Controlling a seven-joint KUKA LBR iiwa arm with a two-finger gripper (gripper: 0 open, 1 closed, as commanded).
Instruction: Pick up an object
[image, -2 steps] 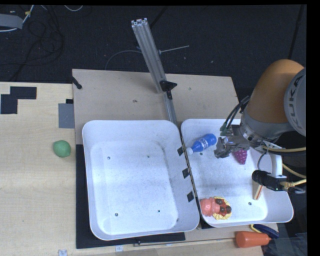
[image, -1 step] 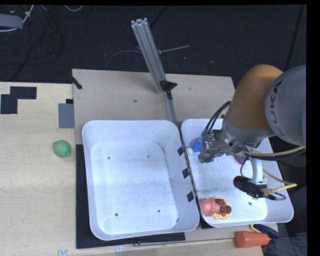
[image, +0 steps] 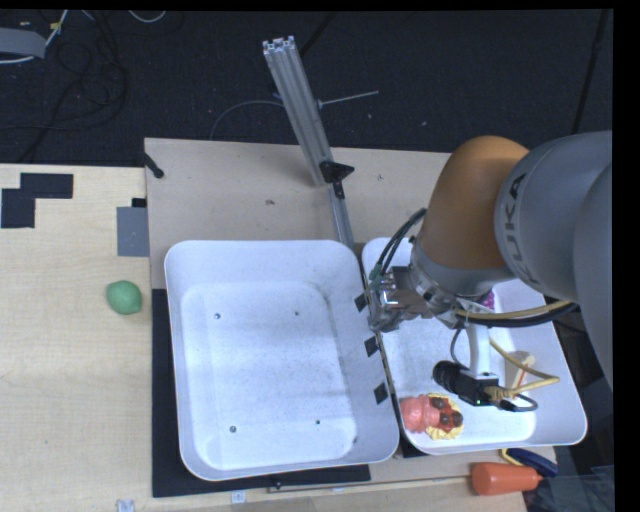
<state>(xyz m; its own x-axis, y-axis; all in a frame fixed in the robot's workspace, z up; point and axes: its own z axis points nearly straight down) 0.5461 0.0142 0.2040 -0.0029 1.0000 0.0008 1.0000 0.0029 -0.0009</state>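
The grey arm with its orange band reaches in from the right over the right bin (image: 560, 425). My gripper (image: 383, 306) hangs low at that bin's left wall, beside the divide between the two bins. A red and yellow toy (image: 432, 415) lies at the front left of the right bin, well in front of the gripper and apart from it. A small pink thing (image: 488, 298) peeks out from under the wrist at the bin's back. Nothing shows between the gripper's tips from this angle.
The left bin (image: 190, 270) sits next to the gripper's left. A green ball (image: 124, 297) rests on the bench far left. An orange object (image: 505, 478) lies outside the right bin's front edge. A slanted metal rail (image: 305, 110) stands behind the bins.
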